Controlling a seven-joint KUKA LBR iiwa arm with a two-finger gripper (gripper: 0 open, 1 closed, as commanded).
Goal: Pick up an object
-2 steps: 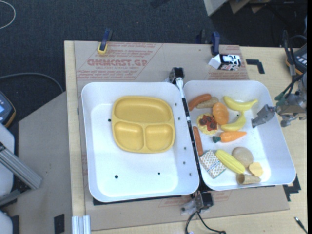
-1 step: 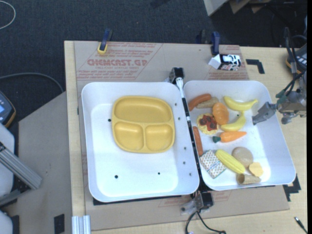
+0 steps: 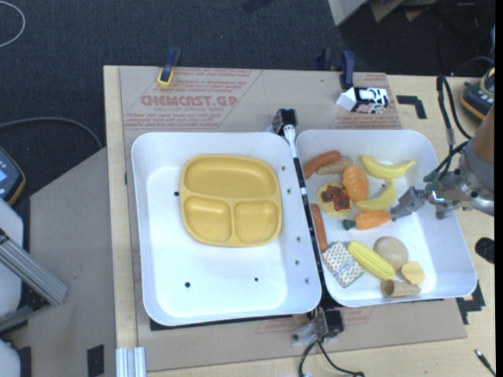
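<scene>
Currently, claw: fingers not discernible, state cannot be told.
Position: over right bin, beside carrot.

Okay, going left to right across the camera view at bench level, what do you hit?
Left bin → yellow divided tray → the bins' shared rim → right bin with its pile of toy food → gripper reaching in from the right.

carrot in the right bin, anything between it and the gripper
Nothing visible stands between them. The gripper sits just right of the carrot, with bare floor of the right bin around it. The lower banana lies just above that gap.
</scene>
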